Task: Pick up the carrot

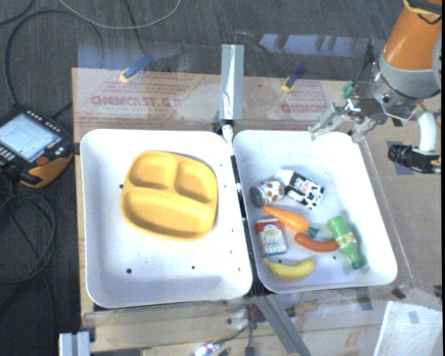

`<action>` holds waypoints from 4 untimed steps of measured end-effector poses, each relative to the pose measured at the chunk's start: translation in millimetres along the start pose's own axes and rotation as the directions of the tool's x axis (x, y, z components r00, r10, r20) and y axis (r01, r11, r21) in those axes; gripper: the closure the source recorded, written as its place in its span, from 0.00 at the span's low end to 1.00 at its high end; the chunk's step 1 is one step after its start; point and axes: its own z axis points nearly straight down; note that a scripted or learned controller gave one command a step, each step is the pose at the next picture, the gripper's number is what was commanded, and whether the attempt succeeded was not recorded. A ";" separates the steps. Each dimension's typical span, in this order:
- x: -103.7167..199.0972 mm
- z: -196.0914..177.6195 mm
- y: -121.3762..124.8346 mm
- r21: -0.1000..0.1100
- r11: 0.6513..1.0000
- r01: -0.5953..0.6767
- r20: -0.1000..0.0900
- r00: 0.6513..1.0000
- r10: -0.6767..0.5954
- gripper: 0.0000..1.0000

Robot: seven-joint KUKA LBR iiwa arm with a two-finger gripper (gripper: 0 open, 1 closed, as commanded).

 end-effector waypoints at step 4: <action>23.2 164.7 -90.4 -0.031 0.767 0.641 0.018 0.768 -0.640 1.00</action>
